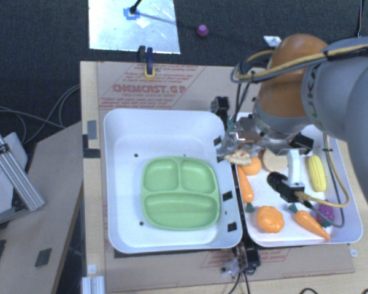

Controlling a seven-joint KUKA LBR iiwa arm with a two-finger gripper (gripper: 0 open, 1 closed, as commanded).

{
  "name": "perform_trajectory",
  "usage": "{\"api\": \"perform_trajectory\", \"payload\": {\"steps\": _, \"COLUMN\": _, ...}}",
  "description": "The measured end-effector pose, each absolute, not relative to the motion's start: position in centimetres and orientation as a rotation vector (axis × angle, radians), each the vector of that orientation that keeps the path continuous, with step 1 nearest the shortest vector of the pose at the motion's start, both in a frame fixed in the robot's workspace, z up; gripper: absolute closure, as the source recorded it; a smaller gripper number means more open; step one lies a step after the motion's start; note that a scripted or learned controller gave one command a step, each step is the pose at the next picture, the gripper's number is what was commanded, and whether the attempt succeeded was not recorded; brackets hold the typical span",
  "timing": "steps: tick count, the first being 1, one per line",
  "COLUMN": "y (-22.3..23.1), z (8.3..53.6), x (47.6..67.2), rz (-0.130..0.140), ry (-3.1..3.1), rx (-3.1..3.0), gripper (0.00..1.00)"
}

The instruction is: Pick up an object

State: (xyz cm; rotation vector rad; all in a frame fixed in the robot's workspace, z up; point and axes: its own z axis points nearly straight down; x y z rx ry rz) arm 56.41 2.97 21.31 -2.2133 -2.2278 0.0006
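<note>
The jaws sit low over the dividing wall between the two bins, at the end of the arm [331, 97], and the view does not let one tell if they are open or closed; the metal parts there merge with cables and with the dark clips on the bin edges.

Directly under them is a small tan piece [238, 158], the most probable thing to pick. It lies at the left edge of the right bin [356, 228], touching or almost touching the wall, and it seems to be right against the tool. It looks flat and pale brown with an irregular outline, a little like a slice of bread or a cookie, perhaps a toy food. Whether it is already lifted or rests on the bin floor cannot be decided from here.

Several things could go wrong. The piece is thin and close to the wall, so the jaws may close on the rim, or slide over the flat top and take nothing. A small orange ball [254, 166] lies just beside it and a carrot [245, 188] is near below, so either could be pushed or caught together with it. If the hold is only on one edge, the piece may tilt and drop during the lift, maybe into the left bin [119, 164] beside the green plate [181, 193]. The bench [172, 81] itself is not involved.
</note>
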Motion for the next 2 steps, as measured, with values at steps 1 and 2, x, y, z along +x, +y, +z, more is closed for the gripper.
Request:
{"api": "perform_trajectory", "payload": {"steps": 1, "y": 3.3, "z": 23.4, "x": 56.6, "rz": -0.003, "ry": -2.229, "rx": -2.216, "gripper": 1.00}}
{"api": "perform_trajectory", "payload": {"steps": 2, "y": 2.1, "z": 21.7, "x": 55.9, "rz": 0.001, "ry": -2.222, "rx": -2.221, "gripper": 1.00}}
